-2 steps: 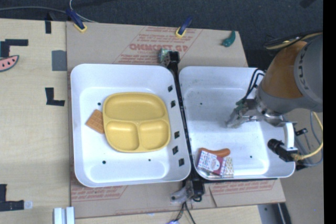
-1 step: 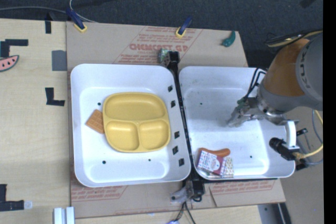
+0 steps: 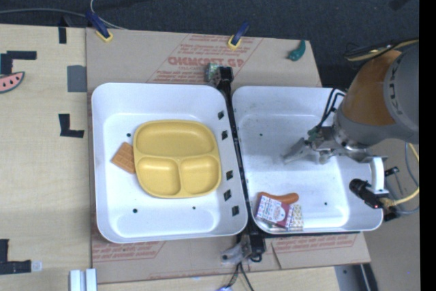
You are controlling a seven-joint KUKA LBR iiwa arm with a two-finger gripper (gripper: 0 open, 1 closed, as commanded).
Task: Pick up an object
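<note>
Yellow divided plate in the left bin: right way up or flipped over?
Right way up. The yellow plate shows its three hollow compartments facing the camera, and it lies flat on the left bin floor.

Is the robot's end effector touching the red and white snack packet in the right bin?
Apart. The camera view shows bare white bin floor between the end effector and the red and white snack packet.
</note>
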